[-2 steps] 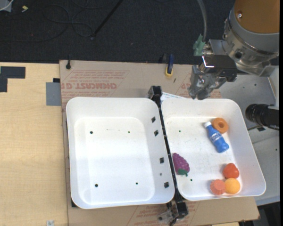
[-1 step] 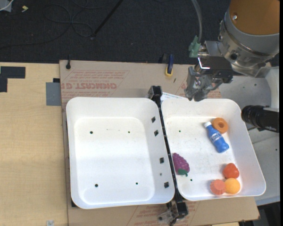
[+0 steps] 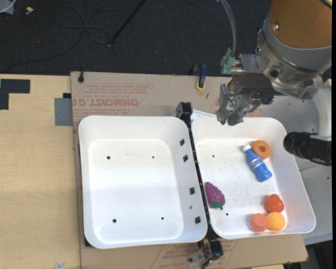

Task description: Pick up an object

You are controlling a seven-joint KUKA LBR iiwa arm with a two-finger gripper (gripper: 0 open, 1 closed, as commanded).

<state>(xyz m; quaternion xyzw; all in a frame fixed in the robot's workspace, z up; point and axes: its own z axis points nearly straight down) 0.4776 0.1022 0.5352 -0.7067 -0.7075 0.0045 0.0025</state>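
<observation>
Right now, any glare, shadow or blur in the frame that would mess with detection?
Camera view: the left bin has a bright washed-out band across its floor, upper half in soft shade. The right bin is evenly lit; the blue bottle and purple grapes read sharp. The gripper looks slightly soft, dark against the rim.

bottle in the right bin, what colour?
Blue bottle with a white cap, lying in the right bin by the orange ring; camera view.
</observation>
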